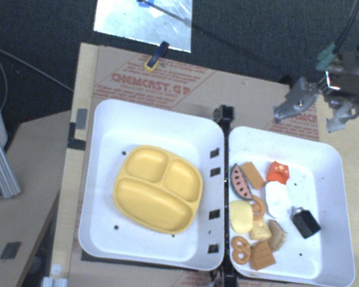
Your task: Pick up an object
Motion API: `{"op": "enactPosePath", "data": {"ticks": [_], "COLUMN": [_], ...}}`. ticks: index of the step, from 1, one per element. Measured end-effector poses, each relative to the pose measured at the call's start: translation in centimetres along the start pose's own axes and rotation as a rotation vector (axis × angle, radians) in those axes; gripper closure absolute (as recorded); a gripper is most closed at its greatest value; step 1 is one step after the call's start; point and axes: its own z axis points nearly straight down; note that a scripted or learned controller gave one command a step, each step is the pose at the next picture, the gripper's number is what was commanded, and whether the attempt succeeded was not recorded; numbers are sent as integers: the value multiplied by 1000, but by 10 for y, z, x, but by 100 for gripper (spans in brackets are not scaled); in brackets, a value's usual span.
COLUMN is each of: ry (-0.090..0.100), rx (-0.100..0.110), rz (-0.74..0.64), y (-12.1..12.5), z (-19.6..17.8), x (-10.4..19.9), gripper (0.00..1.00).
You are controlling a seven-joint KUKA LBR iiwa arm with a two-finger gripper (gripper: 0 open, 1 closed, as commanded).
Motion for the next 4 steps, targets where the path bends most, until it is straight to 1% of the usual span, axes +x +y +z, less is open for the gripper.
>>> {"op": "enactPosePath", "data": {"ticks": [1,2,3,4], "ry": [-3,2,-6,0], "rx": [16,-5,16,-9], "rz": [1,5,14,15], "y": [17,-16,4,-13], "z": [140,68,341,452], "x": [89,112,107,132], "gripper": [0,0,0,0]}}
